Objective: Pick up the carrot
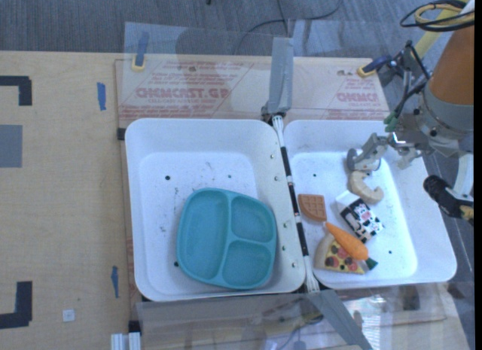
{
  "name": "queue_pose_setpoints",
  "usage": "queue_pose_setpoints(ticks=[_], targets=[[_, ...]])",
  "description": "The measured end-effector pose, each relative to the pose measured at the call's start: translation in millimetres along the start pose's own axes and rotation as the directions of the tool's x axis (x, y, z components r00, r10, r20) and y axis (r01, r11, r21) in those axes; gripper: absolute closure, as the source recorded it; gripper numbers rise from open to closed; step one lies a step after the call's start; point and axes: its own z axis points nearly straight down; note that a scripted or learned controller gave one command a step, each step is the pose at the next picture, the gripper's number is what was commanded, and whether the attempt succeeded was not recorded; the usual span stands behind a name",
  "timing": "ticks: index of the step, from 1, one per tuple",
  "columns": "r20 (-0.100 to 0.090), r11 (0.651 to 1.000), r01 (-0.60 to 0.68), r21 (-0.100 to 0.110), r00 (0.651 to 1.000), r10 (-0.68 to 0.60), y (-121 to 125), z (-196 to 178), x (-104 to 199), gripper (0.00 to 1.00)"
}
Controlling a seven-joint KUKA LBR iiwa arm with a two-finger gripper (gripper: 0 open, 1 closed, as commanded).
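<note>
The jaws [364,162] hang over the far part of the right bin, and whether they stand open or closed cannot be told from this slanted look down; nothing is seen between them.

Largest first: the table [60,190] carries two white bins. The left bin [151,153] holds a teal divided plate [226,238]. The right bin [429,251] holds the small things, with the arm [452,77] reaching in from three o'clock.

In the right bin, a pizza slice toy [339,258] lies at six o'clock of the bin's middle. The carrot [346,240] lies slanted across its upper edge, touching it, just beside a black-and-white block [362,220] at its one o'clock. A pale curved piece [364,186] sits just below the jaws, and a waffle-like square [312,206] lies at ten o'clock of the carrot.

The step in hand looks to be the approach. The next move would call for travelling toward six o'clock, past the pale piece, then descending with the jaws across the carrot's narrow width, clear of the block and the pizza.
</note>
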Motion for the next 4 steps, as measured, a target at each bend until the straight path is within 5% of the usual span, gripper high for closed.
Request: queue_pose_setpoints(ticks=[1,2,4], targets=[[0.0,0.998,-0.065,0.0,0.998,0.065,-52,84,0,0.0],[0.015,0.992,0.121,-0.032,0.993,-0.121,-70,140,-4,0.0],[0.041,0.966,0.252,-0.05,0.967,-0.25,-70,145,7,0.0]])
